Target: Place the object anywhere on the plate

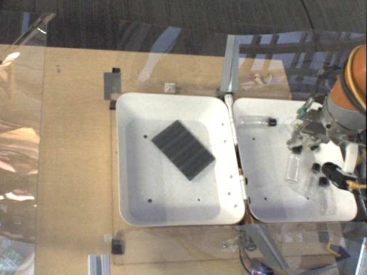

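Plate's bin: I see the left shallow white bin [132, 211] on the pale wooden bench [74, 153], and it holds the plate.
Right shallow white bin: [264, 199] touches the left one along its side and holds the vials.
Grey arm with orange band: [355, 85] comes in from the right edge and stands over the far right part of the right bin.
Dark grey ribbed rectangular plate: [183, 149] lies flat near the middle of the left bin, turned at a slant to the walls, with nothing on it.
Gripper: [304, 137] hangs over the right bin, just above one vial. Whether it is parted or closed I cannot tell from my screen, and I see nothing gripped.
Clear plastic vial with black cap: [255, 121] lies on its side near the far wall of the right bin, cap to the right, well apart from the plate.
Other clear vials: [293, 168] a few lie close together below the gripper, in the right half of that bin.
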`<act>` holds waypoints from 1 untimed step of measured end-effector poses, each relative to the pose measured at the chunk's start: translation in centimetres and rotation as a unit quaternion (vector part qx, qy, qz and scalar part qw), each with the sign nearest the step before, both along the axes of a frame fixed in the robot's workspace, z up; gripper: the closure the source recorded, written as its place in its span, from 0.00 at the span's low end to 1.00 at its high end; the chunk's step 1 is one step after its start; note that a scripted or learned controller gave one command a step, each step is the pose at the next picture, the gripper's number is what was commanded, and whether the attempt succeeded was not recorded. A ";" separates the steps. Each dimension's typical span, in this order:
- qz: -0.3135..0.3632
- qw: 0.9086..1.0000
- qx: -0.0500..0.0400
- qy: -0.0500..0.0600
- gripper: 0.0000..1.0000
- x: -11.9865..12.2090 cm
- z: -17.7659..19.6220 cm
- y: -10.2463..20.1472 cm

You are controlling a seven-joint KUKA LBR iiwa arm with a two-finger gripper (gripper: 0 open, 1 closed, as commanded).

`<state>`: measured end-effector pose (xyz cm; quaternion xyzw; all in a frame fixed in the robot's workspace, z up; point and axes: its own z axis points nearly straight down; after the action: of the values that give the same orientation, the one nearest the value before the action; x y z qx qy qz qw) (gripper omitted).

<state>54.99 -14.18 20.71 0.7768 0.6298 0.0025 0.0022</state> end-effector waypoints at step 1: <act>0.034 0.999 -0.001 0.001 1.00 5.9 0.8 -1.9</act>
<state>60.89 -16.10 21.46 0.7549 0.6559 0.0012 0.0019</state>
